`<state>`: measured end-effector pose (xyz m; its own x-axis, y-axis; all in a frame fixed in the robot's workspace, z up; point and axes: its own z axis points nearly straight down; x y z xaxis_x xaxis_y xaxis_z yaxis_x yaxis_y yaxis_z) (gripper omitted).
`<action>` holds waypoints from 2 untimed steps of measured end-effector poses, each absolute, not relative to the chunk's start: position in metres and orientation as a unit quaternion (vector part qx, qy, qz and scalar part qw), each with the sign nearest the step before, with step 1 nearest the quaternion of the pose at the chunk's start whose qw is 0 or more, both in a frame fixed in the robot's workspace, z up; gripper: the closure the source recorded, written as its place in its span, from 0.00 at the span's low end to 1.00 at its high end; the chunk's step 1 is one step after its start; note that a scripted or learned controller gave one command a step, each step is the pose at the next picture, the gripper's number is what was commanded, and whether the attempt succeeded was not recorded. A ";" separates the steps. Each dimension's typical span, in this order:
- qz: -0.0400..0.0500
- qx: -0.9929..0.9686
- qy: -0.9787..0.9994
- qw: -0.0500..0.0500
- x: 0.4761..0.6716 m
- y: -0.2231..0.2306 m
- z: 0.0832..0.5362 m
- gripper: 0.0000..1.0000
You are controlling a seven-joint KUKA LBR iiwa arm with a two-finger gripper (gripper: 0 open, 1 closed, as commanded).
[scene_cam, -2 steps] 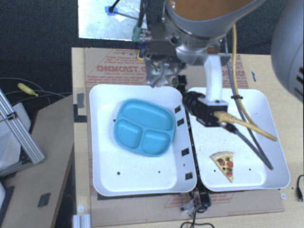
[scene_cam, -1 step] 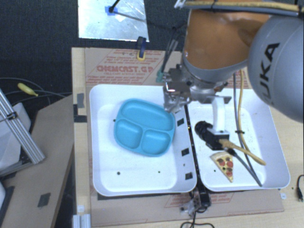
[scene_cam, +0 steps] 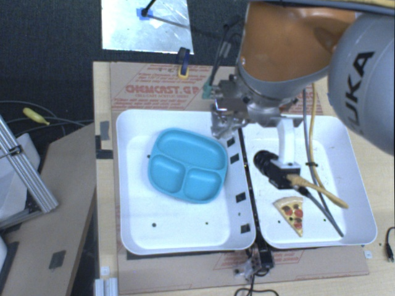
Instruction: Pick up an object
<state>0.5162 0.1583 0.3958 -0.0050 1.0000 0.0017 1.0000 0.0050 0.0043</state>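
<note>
Gripper (scene_cam: 223, 127) hangs mid-frame at the left bin's (scene_cam: 139, 227) upper right edge, just beside the tray (scene_cam: 185, 165); I cannot tell how its jaws stand. A pizza slice (scene_cam: 291, 213) lies lower right.

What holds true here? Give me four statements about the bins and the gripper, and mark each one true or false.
1. The blue divided plate lies in the left bin of the view. True.
2. The pizza slice lies on the plate. False: it lies in the right bin, near that bin's front edge.
3. The plate has three compartments. True.
4. The gripper is over the pizza slice. False: it is at the far end of the divide between the bins, by the plate's far right corner, well apart from the slice.
</note>
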 end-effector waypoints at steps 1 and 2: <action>0.004 0.704 0.710 0.001 0.517 0.158 0.407 1.00; 0.005 0.703 0.711 0.002 0.517 0.159 0.418 1.00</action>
<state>0.5174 0.1586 0.4176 -0.0116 0.9999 0.0038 0.9999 0.0116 0.0092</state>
